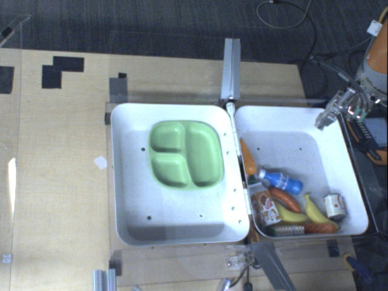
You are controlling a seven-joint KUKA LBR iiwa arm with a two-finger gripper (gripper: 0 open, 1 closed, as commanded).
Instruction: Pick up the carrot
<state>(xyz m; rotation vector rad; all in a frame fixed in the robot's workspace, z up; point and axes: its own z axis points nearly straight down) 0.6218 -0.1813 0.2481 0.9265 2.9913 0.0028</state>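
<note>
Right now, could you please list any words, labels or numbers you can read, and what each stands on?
None can be read.
Blue bottle: label too blurred.
Snack packet: print too small.
Small can: markings blurred.

You see the arm (pixel 377 65) cut off by the frame's right edge, so most of it is out of sight. Its pincer (pixel 332 111) is small and blurred; the finger gap cannot be read. The carrot (pixel 247 156) lies partly hidden against the divider wall. The desk (pixel 54 162) runs off the left and bottom edges.
</note>
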